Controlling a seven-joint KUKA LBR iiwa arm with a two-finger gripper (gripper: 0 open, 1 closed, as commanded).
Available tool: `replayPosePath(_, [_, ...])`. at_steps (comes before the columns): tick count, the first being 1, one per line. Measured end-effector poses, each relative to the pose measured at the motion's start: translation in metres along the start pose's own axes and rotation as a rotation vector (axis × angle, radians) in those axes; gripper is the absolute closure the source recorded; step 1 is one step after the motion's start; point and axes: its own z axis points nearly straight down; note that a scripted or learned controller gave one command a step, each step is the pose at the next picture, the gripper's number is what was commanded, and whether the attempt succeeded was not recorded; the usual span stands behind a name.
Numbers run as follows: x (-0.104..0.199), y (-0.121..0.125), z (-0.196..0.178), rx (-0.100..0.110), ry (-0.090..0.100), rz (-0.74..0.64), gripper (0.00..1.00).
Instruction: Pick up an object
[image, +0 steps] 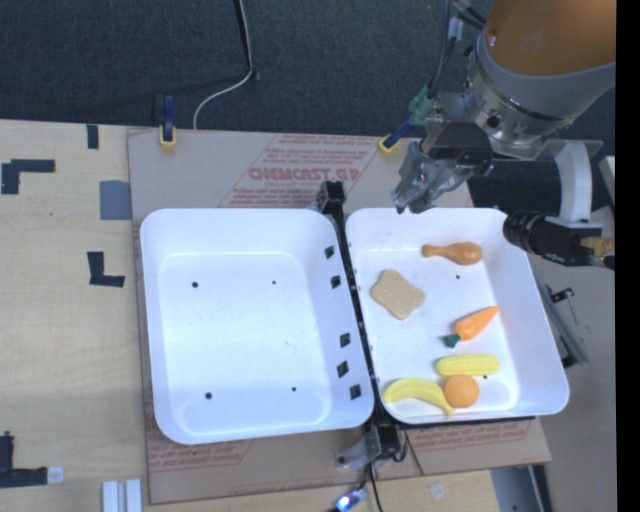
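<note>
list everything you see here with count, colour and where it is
bins: 2, white, side by side on the bench
chicken drumstick: 1, brown, right bin, far part
toast slice: 1, tan, right bin, middle left
carrot: 1, orange, right bin, right side
corn cob: 1, yellow, right bin, near part
orange: 1, orange, right bin, near edge, beside the banana
banana: 1, yellow, right bin, near edge
cardboard sheet: 1, brown, under the bins
arm: 1, grey with orange band, upper right
gripper: 1, dark, above the right bin's far edge
</note>
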Motion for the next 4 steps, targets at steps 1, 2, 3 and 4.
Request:
replayPosePath(1, [0.039, -0.03, 0.054, 0.0, 0.004, 0.004, 1.0])
replayPosePath(2, [-0.017, -0.03, 0.166, 0.008, 0.001, 0.014, 1.0])
replayPosePath(3, [0.005, 0.045, 0.139, -0.01, 0.005, 0.005, 1.0])
replayPosePath(4, [-0.029, -0.025, 0.187, 0.004, 0.004, 0.012, 1.0])
